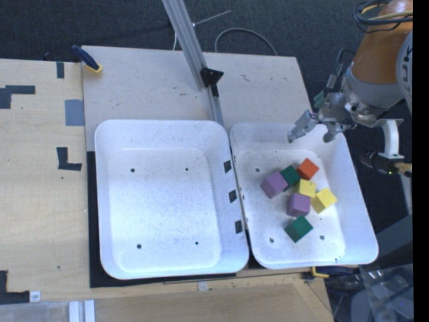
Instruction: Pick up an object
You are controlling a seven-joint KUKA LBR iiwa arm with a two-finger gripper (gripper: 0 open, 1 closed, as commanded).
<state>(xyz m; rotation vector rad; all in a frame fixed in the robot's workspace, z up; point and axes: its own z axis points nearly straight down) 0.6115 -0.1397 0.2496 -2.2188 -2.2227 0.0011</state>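
**Jaws apart over right bin's top rim, nothing between them**

Jaws sit at the upper right of the frame, on the gripper [314,131]. Two fingers visible, spread apart, nothing clamped. One fingertip is at the bin's upper rim, the other further right, near the bin's upper right corner. Both point down-left toward the bin interior. Grey arm [382,59] with orange band comes in from the right edge.

Right bin [355,240] holds all the blocks, clustered in its middle, right of centre frame:
- orange cube [308,168], top of the cluster, tilted, corner pointing up-frame
- dark green cube [290,176], just left of the orange one, touching it
- purple cube [273,184], leftmost of the group, rotated off the bin's sides
- yellow cube [306,188], centre of the cluster, partly tucked between neighbours
- second yellow cube [324,199], right side, edges skewed to the bin
- second purple cube [299,204], below the centre yellow one, touching it
- second green cube [299,229], lowest, a little apart from the rest, diamond orientation

All are cubes, so no long axis to report; each is yawed differently.

Gripper is above and apart from the cluster, closest to the orange cube, not touching any block.

Left bin [107,180] sits beside it, rims touching at centre frame. Both rest on the counter [134,79]. Slanted metal rail [184,32] runs from the top edge down to the bins' junction.
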